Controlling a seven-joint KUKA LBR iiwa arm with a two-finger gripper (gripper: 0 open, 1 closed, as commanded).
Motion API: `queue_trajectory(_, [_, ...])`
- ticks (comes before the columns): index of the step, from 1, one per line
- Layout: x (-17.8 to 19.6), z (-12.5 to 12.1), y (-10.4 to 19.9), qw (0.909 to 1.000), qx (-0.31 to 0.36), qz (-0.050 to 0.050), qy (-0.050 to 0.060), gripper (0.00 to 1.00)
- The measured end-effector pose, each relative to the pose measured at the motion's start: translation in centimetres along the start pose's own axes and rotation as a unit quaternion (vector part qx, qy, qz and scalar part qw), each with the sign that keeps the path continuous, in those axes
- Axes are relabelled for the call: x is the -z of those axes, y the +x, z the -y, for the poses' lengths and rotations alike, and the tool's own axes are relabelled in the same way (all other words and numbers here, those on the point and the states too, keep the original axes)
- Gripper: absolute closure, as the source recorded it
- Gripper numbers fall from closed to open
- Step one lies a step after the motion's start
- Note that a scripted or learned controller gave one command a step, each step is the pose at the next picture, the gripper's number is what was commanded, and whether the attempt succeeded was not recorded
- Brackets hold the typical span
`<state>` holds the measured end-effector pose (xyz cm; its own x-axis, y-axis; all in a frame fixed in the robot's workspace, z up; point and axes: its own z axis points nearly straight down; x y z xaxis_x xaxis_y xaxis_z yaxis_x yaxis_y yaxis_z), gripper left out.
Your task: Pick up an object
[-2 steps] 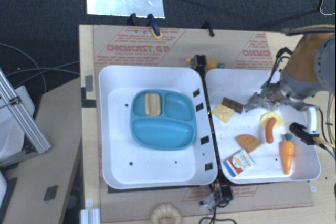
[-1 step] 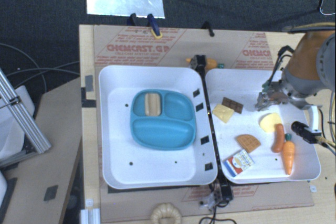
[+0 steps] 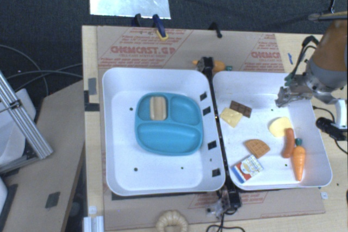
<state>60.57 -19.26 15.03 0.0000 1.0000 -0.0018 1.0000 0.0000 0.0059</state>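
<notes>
The right bin (image 3: 255,82) holds several toy foods: a brown chocolate bar (image 3: 240,108), a pale cheese wedge (image 3: 230,117), a round yellow piece (image 3: 280,127), an orange-red sausage (image 3: 288,143), a carrot (image 3: 298,161), a tan waffle cookie (image 3: 256,147) and a small red, white and blue packet (image 3: 247,167). My gripper (image 3: 287,94) hangs over the right bin's far right part, above and just beyond the yellow piece. Nothing shows between its fingers.
The left bin (image 3: 122,117) holds a blue divided plate (image 3: 167,123) with a tan bread slice (image 3: 157,107) in its upper left compartment. A black divider with clips (image 3: 213,122) joins the bins. A small orange thing (image 3: 217,66) lies behind them.
</notes>
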Motion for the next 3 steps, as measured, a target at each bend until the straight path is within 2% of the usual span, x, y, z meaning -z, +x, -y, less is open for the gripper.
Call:
queue_trajectory(1, [5.1, -0.2, -1.0, 1.0, 0.0, 0.0, -0.001, 1.0])
queue_trajectory(2, [7.5, -0.3, -1.0, 1.0, 0.002, 0.0, 0.001, 1.0])
queue_trajectory(3, [8.4, 1.8, 4.5, 1.0, 0.004, -0.001, 0.003, 1.0])
